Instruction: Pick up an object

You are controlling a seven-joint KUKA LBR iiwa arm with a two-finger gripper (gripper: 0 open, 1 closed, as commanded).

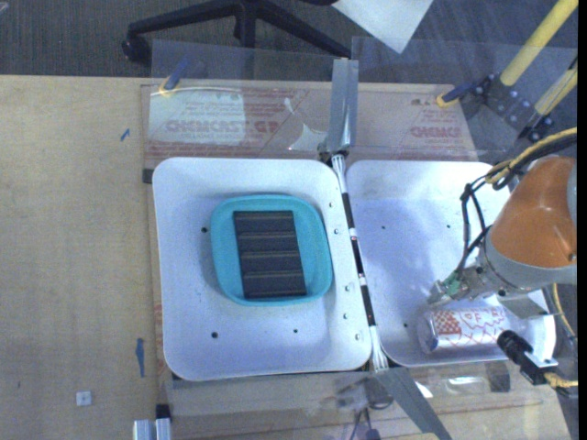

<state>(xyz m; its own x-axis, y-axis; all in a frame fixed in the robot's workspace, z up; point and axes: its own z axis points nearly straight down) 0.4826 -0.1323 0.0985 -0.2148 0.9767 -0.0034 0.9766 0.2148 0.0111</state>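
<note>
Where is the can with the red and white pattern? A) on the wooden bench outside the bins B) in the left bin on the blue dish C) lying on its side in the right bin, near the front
C: the can lies on its side near the front edge of the right bin, just below the arm's gripper.

Wooden bench (64, 246) is carrying two white bins side by side: left bin (183, 337), right bin (404, 209).
</note>
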